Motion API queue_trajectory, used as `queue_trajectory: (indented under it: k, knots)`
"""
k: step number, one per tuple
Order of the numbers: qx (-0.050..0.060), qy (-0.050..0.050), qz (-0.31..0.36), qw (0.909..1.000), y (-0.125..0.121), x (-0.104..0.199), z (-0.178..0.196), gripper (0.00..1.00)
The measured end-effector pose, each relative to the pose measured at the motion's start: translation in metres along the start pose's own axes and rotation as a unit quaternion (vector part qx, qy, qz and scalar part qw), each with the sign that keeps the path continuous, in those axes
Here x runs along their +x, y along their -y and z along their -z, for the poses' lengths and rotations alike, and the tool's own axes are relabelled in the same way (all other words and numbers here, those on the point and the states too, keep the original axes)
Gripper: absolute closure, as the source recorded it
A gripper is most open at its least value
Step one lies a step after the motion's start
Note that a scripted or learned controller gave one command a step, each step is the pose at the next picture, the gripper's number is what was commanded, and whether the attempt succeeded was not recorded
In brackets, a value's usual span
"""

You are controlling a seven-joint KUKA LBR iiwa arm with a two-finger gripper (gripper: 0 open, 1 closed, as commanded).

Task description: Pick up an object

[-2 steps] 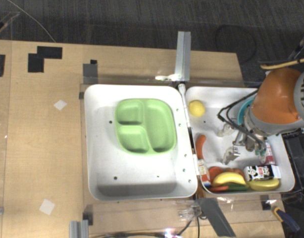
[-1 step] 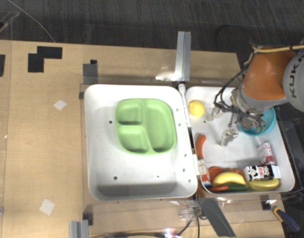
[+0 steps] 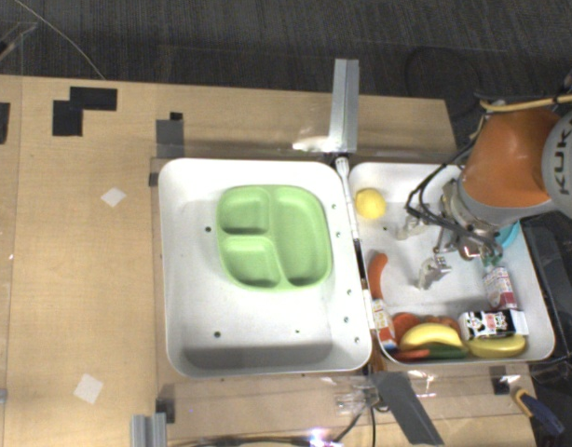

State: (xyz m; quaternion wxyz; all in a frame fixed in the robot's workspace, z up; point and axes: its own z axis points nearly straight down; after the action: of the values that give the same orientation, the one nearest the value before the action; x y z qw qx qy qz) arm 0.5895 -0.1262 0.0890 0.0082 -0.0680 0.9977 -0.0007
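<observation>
Claw point(image 3: 433, 274) hangs over the right bin point(image 3: 545, 317), fingers spread, pinching nothing. Left of it, one red sausage point(image 3: 375, 275) lies lengthwise, near-to-far. Two bananas point(image 3: 429, 334) below.

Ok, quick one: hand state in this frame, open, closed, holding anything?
Hand: over the right bin, among the items there; open or closed cannot be told, and nothing is visibly held.

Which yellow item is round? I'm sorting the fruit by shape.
The lemon, alone near the right bin's far-left corner, is round. The other yellow items, two bananas, are long and curved, lying along the bin's near edge.
</observation>
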Motion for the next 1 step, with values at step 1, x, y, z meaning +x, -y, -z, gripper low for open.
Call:
queue_trajectory:
  k: [1]
  knots:
    - [0.000,-0.005,-0.096,0.9954,0.0629,0.0088,0.0185,0.00]
